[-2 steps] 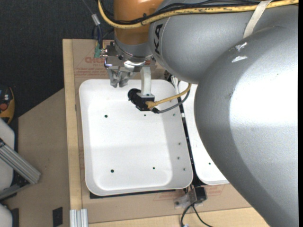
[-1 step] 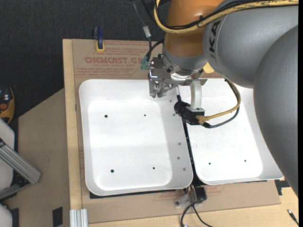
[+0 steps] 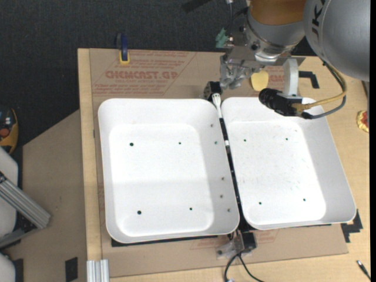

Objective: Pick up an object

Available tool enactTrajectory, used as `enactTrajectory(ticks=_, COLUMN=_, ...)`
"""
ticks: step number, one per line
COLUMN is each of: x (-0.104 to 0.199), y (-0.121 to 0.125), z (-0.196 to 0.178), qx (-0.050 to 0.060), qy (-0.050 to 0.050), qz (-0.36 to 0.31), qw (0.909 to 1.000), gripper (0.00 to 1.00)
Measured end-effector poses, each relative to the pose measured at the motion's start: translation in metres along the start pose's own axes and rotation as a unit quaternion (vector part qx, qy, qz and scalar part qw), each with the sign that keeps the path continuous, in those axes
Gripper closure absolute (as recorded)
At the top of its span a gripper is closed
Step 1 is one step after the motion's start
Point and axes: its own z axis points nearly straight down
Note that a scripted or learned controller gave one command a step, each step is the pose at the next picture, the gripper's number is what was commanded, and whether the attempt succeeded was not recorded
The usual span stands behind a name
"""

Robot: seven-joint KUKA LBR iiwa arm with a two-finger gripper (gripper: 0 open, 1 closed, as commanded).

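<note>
Only loose candidate I can see is a small pale yellow piece (image 3: pixel 259 79), rounded, sitting just past the far rim of the right bin (image 3: pixel 329 157), right beside the gripper (image 3: pixel 234 79) on its right side; can't tell if it rests on the table (image 3: pixel 153 78) or hangs off the tool, and it's not visibly between the gripper's tips. Gripper is over the far end of the seam between the two bins, outside both of them, pointing down at the brown table sheet; open or closed, can't tell from this angle, metal parts blur together. Just below it a black clip (image 3: pixel 212 90) sits at the far end of the seam, touching both bin corners. Arm (image 3: pixel 346 22) comes in from top right, orange band (image 3: pixel 281 2) straight above the wrist. Small green bit (image 3: pixel 221 38) to the left of the wrist, too small to identify. Left bin (image 3: pixel 111 157) and right bin lie side by side, rims touching along the seam; each floor shows four small dark dots, right one also has fine grey speckling. Second black clip (image 3: pixel 245 240) at the near end of the seam with a cable trailing toward the bottom edge. Table sheet carries red CHEMCAST print behind the left bin, with a blue and yellow clamp (image 3: pixel 122 47) at its far edge. Aluminium rail (image 3: pixel 23 203) lower left, well clear of the bins
</note>
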Motion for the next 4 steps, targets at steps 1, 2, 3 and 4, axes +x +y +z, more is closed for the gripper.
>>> enactTrajectory(ticks=1, x=0.076, y=0.029, z=0.075, qx=0.009, qy=0.002, qz=-0.007, qw=0.9999, gripper=1.00)
enactTrajectory(ticks=2, x=0.047, y=0.035, z=0.009, qx=0.001, qy=0.001, qz=-0.003, qw=1.0000, gripper=1.00)
enactTrajectory(ticks=3, x=0.002, y=0.036, z=-0.025, qx=0.002, qy=0.001, qz=-0.001, qw=1.0000, gripper=1.00)
enactTrajectory(ticks=4, x=0.074, y=0.031, z=0.076, qx=0.012, qy=0.002, qz=-0.007, qw=0.9999, gripper=1.00)
